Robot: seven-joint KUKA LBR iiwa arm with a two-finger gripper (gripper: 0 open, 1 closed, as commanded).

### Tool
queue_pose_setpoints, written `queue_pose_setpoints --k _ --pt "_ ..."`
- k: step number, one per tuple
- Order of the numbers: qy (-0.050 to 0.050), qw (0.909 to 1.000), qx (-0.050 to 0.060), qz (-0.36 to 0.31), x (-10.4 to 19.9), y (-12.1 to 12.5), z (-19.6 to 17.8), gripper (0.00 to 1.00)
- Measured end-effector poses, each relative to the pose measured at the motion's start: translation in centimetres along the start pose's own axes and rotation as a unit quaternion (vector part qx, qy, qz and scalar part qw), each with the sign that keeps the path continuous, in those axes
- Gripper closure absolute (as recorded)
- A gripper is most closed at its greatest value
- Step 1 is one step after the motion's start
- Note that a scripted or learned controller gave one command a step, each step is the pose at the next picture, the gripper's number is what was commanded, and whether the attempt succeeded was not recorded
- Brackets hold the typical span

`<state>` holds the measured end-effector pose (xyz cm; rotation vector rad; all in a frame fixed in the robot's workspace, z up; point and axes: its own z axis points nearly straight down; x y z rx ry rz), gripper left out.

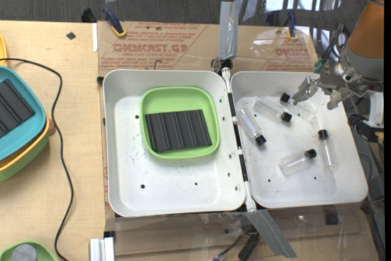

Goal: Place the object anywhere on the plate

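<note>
A green plate point(210, 108) sits in the left white bin point(122, 156). On it lies a dark grey ridged rectangular block point(179, 130), flat and roughly centred. My gripper point(313, 103) hangs over the far right part of the right white bin point(305, 192), well away from the plate. Its two fingers are spread open and I see nothing between them. Several clear vials with black caps lie in the right bin, among them vial point(250, 124), vial point(273, 110) and vial point(297, 161). One black cap point(285, 96) lies just left of the gripper.
A cardboard sheet point(159, 46) lies behind the bins, with clear plastic sheeting at the back. Stacked teal and yellow containers point(18, 125) stand on the wooden bench at the far left, and a black cable point(61, 131) runs beside them.
</note>
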<state>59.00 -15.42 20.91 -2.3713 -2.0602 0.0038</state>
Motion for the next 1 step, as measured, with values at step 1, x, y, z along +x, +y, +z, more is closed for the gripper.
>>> queue_pose_setpoints --k 1 --pt "0.0 0.9965 0.0 0.083 -2.35 -1.89 -5.65 0.0"
